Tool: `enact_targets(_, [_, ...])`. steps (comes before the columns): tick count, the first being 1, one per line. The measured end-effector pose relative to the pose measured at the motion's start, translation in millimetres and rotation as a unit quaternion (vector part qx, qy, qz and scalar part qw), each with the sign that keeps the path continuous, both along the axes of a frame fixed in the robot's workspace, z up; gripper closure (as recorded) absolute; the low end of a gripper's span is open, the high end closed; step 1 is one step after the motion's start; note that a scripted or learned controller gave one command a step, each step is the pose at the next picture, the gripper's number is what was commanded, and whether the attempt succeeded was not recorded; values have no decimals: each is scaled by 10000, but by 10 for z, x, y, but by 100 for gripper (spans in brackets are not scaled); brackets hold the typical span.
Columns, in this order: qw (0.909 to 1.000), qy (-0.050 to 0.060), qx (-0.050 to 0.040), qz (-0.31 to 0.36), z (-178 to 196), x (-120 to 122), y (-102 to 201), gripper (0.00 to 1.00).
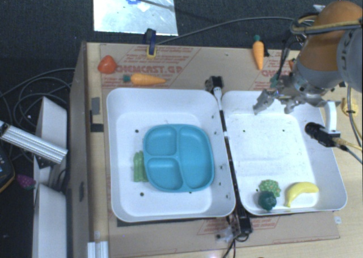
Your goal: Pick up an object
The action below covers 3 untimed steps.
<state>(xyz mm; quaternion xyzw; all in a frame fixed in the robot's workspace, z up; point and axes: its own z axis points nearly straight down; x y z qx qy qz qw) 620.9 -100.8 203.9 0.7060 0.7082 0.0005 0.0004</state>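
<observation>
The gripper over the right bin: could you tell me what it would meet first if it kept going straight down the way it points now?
Most likely the bare white floor of the right bin near its far edge. The gripper hangs there, apart from the banana and green toys at the near edge, though depth is hard to judge.

Carrot, tomato and second carrot lie on cardboard.
</observation>
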Motion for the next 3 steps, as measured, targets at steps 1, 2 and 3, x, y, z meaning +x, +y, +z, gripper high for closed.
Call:
enact_targets(1, [10000, 7, 2, 4, -1207, 441, -19, 0])
enact_targets(2, [10000, -22, -10, -6, -423, 489, -323, 0])
enact_targets(3, [10000, 6, -5, -11, -928, 474, -493, 0])
